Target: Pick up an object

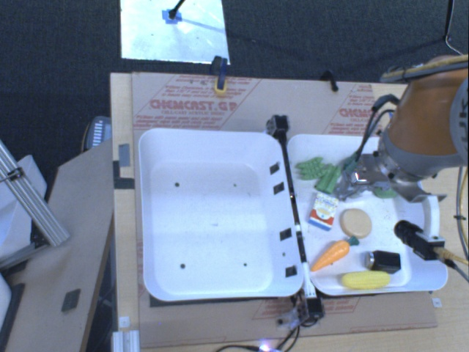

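My gripper (350,183) hangs low over the upper middle of the right bin (331,147), beneath the orange-banded wrist (429,116). It sits right at a cluster of green toy vegetables (315,168), and another green piece (385,192) pokes out on its right. Just below it lie a small white, red and blue carton (323,213) and a round tan disc (356,222). Nearer the front edge are an orange carrot (331,255), a black block (384,260) and a yellow corn-like piece (365,279). Nothing visibly hangs from the gripper.
The left bin (212,134) stands beside the right one, with a black divider with clips (289,196) between them. Both rest on a cardboard sheet (190,97). A black cylinder (414,239) sticks out from the arm over the right bin's right side.
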Robot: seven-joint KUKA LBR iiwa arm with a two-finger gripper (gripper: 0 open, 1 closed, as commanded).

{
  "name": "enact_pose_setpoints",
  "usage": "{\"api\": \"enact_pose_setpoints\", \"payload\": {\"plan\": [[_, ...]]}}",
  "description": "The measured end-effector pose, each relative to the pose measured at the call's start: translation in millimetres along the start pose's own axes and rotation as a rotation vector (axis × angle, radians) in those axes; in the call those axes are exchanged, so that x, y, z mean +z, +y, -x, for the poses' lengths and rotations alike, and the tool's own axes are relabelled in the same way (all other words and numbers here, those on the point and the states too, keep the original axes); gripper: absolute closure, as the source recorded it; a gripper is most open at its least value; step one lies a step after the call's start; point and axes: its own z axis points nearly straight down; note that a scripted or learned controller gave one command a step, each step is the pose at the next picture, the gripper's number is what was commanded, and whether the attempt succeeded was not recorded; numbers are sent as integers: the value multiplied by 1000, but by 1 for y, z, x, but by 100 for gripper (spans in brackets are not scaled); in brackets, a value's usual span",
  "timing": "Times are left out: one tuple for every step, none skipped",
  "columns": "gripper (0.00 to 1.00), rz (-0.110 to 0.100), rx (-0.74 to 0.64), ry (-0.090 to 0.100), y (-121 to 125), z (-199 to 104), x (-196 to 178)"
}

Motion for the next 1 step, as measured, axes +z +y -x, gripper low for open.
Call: {"api": "enact_pose_setpoints", "payload": {"plan": [[100,-5,2,0,21,-14,-105]]}}
